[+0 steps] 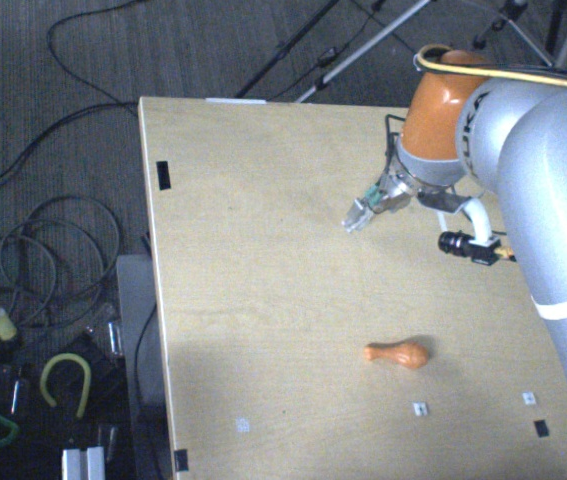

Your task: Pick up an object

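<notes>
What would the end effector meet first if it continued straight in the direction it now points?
Probably only the bare bench top: the end effector points toward the view's left and slightly down. The orange gourd-shaped object lies off that line. Depth is unclear.

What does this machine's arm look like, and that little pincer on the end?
The arm is thick, rounded and smooth, silver-grey, with a wide glossy orange band above the wrist. A thin yellow cable curves over the top of that band. The pincer at the tip is small and narrow, pale metal with a greenish tint.
</notes>
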Available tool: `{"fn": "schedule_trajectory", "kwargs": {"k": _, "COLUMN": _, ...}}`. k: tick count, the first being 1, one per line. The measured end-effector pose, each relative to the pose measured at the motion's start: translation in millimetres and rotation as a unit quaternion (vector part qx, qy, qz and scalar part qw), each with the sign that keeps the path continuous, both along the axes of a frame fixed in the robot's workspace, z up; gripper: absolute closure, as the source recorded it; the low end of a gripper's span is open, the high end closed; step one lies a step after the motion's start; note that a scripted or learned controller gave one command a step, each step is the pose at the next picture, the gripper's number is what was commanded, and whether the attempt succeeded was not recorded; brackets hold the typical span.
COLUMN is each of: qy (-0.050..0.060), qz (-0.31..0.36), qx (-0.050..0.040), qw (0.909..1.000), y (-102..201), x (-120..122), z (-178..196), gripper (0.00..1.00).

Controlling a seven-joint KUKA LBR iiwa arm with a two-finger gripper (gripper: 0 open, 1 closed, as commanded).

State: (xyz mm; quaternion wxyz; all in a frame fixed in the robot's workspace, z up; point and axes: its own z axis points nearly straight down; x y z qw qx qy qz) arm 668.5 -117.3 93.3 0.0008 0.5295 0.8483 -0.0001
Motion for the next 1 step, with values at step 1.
{"fn": "schedule_trajectory", "kwargs": {"k": 1, "qy": 0.0, "qz": -0.081, "qx": -0.0003, "qw": 0.9967, "y": -8.9, "x": 0.0, "z": 105.3, "gripper": 1.0}}
